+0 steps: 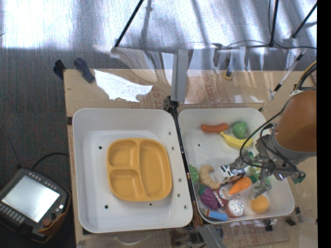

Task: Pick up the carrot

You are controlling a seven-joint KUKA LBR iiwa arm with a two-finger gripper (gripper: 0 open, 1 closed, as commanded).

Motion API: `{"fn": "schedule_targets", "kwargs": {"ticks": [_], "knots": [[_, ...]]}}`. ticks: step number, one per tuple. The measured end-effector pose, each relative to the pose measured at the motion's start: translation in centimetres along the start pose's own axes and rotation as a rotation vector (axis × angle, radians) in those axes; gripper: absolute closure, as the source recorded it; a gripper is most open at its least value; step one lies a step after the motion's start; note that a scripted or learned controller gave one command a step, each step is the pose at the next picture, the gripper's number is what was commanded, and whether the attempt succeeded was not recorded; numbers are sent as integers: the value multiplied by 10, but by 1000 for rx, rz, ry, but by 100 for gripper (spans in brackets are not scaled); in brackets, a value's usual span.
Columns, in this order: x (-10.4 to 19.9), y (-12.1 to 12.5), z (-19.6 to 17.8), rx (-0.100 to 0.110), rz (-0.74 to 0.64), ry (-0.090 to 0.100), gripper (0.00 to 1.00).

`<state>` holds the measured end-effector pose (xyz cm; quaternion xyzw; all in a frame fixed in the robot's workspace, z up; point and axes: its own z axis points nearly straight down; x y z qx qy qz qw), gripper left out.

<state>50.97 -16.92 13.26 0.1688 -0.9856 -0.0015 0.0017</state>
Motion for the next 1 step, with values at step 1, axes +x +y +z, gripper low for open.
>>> {"fn": "schedule_targets", "kwargs": {"ticks": [1], "knots": [[5,25,32,22,-13,-34,0]]}}
